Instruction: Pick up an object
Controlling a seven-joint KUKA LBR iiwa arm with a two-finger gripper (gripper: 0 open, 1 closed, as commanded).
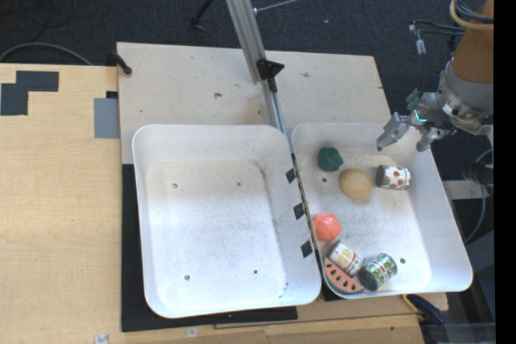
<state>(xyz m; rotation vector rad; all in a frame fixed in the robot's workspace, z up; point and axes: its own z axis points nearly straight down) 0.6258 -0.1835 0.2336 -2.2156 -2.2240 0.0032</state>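
My gripper (409,137) hovers over the far right edge of the right bin (439,197), its two fingers spread apart with nothing between them. Below it lie a small red-and-white can (393,177), a tan round object (355,184) and a dark green ball (329,159). Nearer the front of that bin are an orange-red ball (326,226), a small labelled jar (345,257), a green can (378,270) and a watermelon slice (342,280).
The left bin (211,221) stands beside the right one, with black clips along the shared rim. A slanted aluminium bar (244,20) rises from the board behind the bins. A wooden bench surface (56,197) lies to the left.
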